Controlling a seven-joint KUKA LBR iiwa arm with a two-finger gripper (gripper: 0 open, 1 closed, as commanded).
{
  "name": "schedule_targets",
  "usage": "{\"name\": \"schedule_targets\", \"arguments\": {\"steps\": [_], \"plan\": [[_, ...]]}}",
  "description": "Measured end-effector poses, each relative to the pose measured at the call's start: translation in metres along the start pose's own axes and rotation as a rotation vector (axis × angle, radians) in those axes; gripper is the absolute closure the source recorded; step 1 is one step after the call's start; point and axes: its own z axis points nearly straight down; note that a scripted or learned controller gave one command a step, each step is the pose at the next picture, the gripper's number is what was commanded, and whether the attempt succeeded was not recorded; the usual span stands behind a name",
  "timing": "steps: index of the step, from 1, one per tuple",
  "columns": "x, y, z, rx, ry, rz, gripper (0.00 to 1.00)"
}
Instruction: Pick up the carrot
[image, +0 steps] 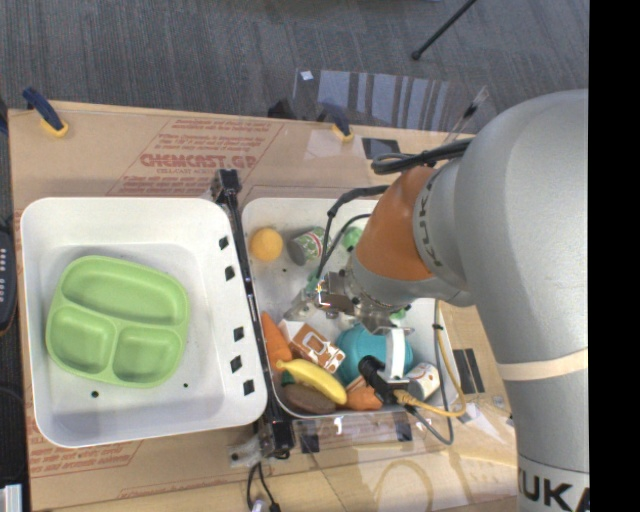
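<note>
carrot (275, 340): right bin (262, 222), hard against its left wall, about midway down. Lies roughly lengthwise along the wall, near end tucked under the pile.
neighbours: banana (313, 380) crosses just below the carrot's near end; a small brown-and-white box (318, 349) sits just to its right, touching or nearly so. A dark brown item (304, 399) is under the banana. A second orange piece (362, 399) lies further right by the banana tip, can't tell what it is.
other clutter: yellow ball (266, 244) at the far left of that bin, well clear of the carrot; teal cup (363, 350) right of the box.
gripper (335, 293): over the middle of the right bin, right of and beyond the carrot, not on it. Wrist and orange band hide the tips, so claw state: cannot tell. Nothing seen held.
left bin (40, 260): green divided plate (117, 320), not relevant.
step: approach, by my read. Grasp not started.
how to do it well: shift left and toward the near side until centred on the exposed far half of the carrot, away from the banana overlap.
finger axis: close across the carrot's width, but the wall leaves little room on the left side.
risk: left finger hitting the bin wall, or pinching the box along with the carrot.
lift: straight up, slow, so the near end slides out from the banana instead of dragging it.
</note>
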Motion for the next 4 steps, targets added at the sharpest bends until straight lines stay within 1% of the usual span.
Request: {"name": "schedule_targets", "arguments": {"steps": [1, 2, 3, 4], "plan": [[0.056, 0.026, -0.103, -0.005, -0.005, -0.321, 0.0], [-0.029, 0.031, 0.001, 0.003, -0.005, -0.473, 0.0], [-0.089, 0.06, -0.002, -0.001, -0.009, -1.006, 0.0], [-0.088, 0.061, -0.014, -0.001, -0.011, -1.014, 1.0]]}}
